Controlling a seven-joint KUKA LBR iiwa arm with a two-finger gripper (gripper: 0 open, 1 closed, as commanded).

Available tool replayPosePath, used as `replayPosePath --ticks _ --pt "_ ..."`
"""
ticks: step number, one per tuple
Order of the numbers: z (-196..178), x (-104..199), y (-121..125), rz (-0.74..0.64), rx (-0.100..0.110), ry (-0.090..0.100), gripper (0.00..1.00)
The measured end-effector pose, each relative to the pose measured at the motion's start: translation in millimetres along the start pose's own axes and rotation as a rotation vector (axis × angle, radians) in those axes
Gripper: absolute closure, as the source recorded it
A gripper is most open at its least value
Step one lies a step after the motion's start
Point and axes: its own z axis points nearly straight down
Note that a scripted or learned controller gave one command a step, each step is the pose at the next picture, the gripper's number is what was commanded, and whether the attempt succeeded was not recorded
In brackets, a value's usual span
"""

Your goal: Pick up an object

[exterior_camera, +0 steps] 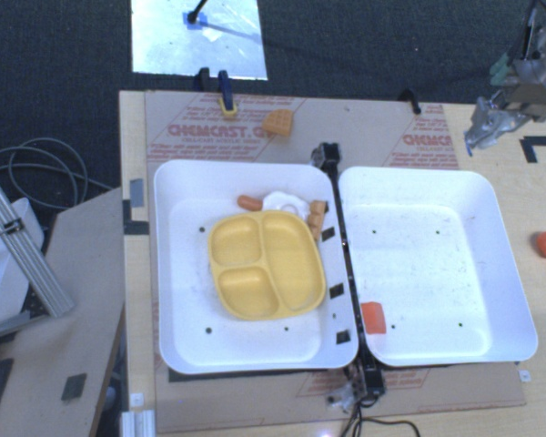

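The gripper (484,135) hovers at the far right, off the bins; whether its fingers are parted I cannot tell. Best target: the orange block (373,317) in the right bin (491,271), approached from straight above.

Readable: "CHEMCAST" in red print, twice, on the brown protective sheet (364,135) under the bins, near the upper left and upper right. Smaller print below it too blurred to read.
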Motion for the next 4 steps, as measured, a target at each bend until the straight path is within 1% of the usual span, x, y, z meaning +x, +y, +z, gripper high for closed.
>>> replayPosePath --ticks 1,2,4 --pt "-123.1 25.5 -26.9 -0.002 0.003 0.001 1.0" --pt "-114.7 24.1 -26.1 0.002 0.017 0.001 0.0" --pt "-114.7 24.0 -26.1 0.002 0.017 0.001 0.0"
